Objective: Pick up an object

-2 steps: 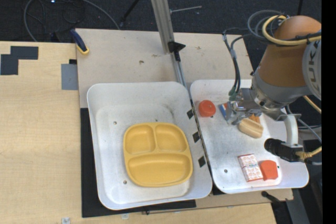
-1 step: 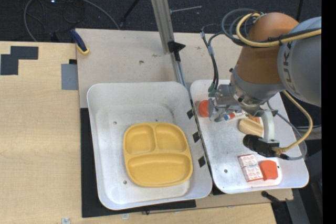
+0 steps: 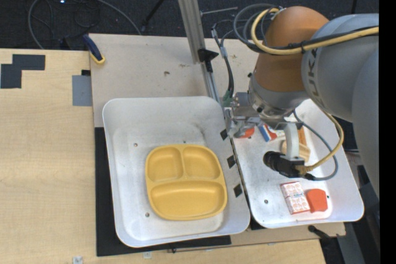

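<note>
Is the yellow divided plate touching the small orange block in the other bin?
Apart. The camera view shows the yellow divided plate in the left bin and the orange block in the right bin, with both bin rims between them.

Matt yellow plastic tray (image 3: 184,181), scuffed white plastic bins (image 3: 124,133), glossy orange arm band (image 3: 291,49).

No legible text or labels.
</note>
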